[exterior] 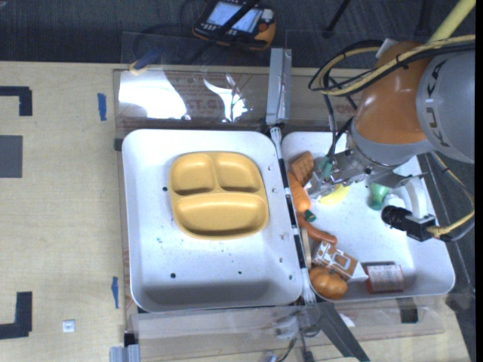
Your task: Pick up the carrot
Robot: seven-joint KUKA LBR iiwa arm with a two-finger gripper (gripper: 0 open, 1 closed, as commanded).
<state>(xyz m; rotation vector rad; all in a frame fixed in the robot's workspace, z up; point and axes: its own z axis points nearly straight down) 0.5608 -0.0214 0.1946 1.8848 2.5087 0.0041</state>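
Observation:
The carrot [300, 199] is a slim orange piece with a small green end. It lies lengthwise against the left wall of the right bin [434, 266]. The arm's orange band and grey wrist hang over the back of that bin. My gripper [336, 176] reaches down just right of the carrot, above a yellow item [336, 194], and its tips are hidden among the clutter. Nothing is visibly lifted off the bin floor.
A yellow divided plate [219, 192] rests in the left bin [151, 255]. Around the carrot lie a brown-orange piece [302, 166], a green item [377, 197], a reddish piece [323, 234], a printed box [336, 262], an orange fruit [328, 283] and a dark red packet [385, 277].

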